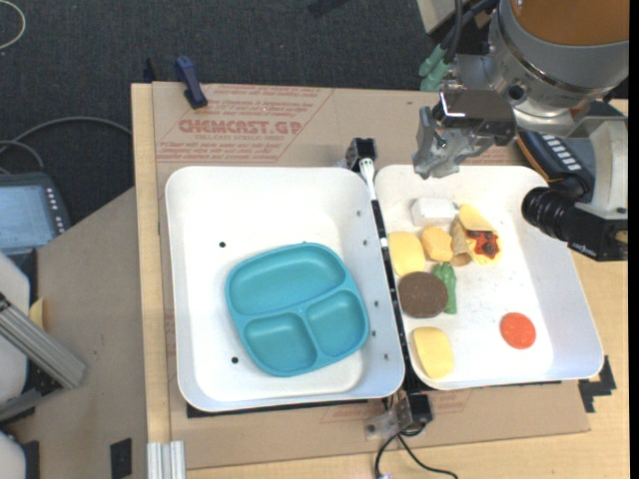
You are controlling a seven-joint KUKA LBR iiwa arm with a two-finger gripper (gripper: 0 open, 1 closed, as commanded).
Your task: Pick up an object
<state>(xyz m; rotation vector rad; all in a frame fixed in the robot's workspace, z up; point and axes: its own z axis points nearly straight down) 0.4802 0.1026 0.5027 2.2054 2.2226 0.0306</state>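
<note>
My gripper hangs above the far left corner of the right bin, with nothing between its fingers that I can see. Below it in that bin lie small toy foods: a white block, a yellow piece, an orange-yellow piece, a yellow and red item, a brown disc with a green piece beside it, a pale yellow block and a red-orange disc.
The left bin holds a teal divided plate. A black clamp sits at the far end of the wall between the bins. A black device overhangs the right bin's right rim.
</note>
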